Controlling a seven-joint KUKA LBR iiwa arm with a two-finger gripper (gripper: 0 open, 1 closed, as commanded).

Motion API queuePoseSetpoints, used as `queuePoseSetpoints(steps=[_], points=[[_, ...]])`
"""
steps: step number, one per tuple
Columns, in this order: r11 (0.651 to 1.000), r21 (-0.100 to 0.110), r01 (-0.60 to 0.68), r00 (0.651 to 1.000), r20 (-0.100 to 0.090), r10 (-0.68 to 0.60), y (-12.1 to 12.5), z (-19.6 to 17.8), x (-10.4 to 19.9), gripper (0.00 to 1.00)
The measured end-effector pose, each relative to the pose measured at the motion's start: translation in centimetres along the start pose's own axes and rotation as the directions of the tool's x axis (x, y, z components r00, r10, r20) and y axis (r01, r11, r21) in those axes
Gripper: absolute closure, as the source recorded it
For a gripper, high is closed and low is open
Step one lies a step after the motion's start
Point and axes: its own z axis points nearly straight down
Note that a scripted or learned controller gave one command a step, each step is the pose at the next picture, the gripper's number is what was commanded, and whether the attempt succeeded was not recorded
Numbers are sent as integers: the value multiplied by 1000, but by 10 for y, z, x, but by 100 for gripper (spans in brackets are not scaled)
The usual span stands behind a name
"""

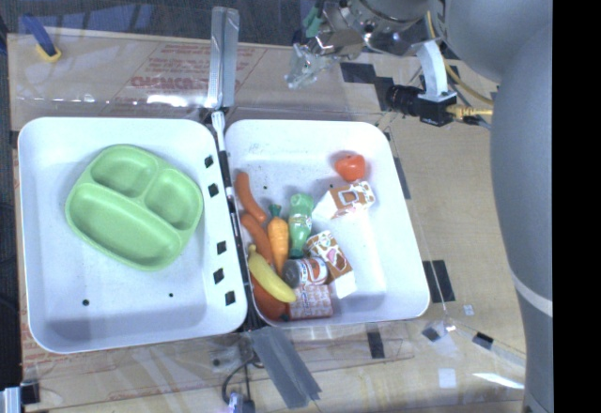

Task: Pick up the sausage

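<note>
The sausage point(248, 199) is a slim reddish-brown link lying along the left wall of the right bin point(399, 223), just above an orange carrot point(278, 238). Its lower end runs under the carrot and a yellow banana point(268, 281). My gripper point(304, 67) hangs above the bench behind the right bin's far left corner, well away from the sausage, with nothing visible in it. Its pale fingers blur into the background.
The right bin also holds a tomato point(349, 165), a green item point(300, 218), small cartons point(344, 201), a can point(302, 271) and a white bottle point(364, 252), packed close together. A green divided plate point(136, 206) lies in the left bin point(47, 308).
</note>
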Motion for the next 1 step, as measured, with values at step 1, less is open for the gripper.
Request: queuePoseSetpoints(steps=[1], points=[[996, 7, 94, 996, -1, -94, -14, 103, 74, 100]])
